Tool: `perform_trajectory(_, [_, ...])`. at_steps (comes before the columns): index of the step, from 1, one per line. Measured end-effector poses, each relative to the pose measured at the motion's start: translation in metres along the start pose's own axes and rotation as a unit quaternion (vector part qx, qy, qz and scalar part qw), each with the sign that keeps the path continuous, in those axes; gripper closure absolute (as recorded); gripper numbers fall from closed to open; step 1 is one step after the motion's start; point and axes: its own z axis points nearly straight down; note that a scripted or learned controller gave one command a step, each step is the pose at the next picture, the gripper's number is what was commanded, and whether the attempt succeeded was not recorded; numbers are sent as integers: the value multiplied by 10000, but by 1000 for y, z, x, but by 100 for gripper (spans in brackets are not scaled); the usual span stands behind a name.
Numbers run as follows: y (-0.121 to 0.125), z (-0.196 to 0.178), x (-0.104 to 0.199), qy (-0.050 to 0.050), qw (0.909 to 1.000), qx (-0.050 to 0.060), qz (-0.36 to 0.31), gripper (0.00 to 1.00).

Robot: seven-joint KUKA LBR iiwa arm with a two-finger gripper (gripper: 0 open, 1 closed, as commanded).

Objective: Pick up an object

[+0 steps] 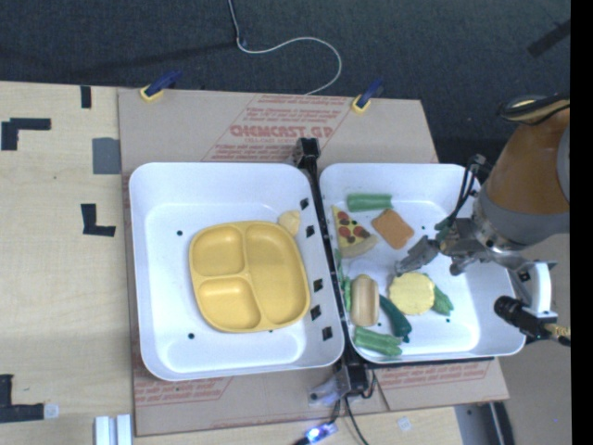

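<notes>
The right bin (482, 341) holds several toy foods: a green bean pod (369, 200), a brown toast slice (393, 228), a pizza slice (352, 233), a hot dog (364, 300), a round yellow piece (412, 293) and green pods (378, 342). My gripper (434, 261) hangs over the middle of this bin, just above and to the right of the round yellow piece. Its two dark fingers are spread open with nothing between them. The grey arm with its orange band (528, 179) reaches in from the right.
A yellow divided plate (248, 276) lies in the left bin (162, 248), with a small pale piece (291, 221) at its upper right. The bins meet at a black divider (320, 248). A white cable (296, 49) lies behind the bench.
</notes>
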Motion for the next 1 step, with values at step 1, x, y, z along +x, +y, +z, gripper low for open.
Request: perform_trajectory(1, [3,-6,0,-11,10000,-62,-17,0])
